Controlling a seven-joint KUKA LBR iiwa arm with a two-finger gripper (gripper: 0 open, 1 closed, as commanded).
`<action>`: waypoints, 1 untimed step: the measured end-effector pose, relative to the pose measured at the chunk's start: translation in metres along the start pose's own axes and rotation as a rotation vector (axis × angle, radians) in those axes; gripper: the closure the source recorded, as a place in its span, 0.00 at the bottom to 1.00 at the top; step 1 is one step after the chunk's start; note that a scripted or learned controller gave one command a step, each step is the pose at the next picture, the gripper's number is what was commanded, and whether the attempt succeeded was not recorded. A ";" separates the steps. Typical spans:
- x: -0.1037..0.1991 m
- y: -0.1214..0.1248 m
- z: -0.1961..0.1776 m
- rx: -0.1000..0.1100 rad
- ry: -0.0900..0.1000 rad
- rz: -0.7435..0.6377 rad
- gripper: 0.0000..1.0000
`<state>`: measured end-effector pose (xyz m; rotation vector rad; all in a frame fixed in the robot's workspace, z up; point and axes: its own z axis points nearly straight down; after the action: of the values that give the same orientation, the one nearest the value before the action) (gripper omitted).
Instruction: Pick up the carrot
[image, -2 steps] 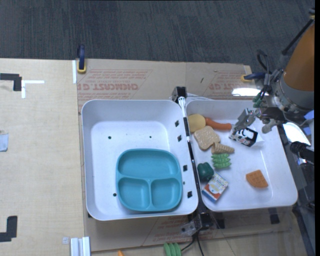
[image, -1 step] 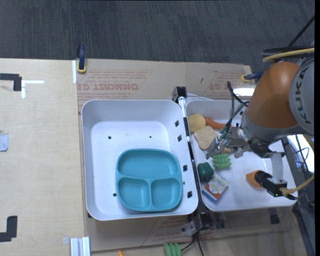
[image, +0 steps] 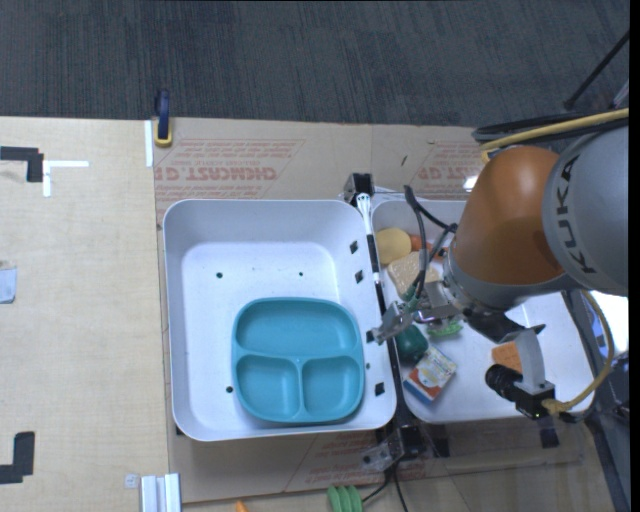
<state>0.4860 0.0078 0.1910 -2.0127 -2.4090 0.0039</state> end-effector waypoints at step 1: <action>-0.056 0.033 -0.001 -0.005 -0.003 -0.028 0.00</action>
<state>0.5286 -0.0413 0.1915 -1.9818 -2.4415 0.0008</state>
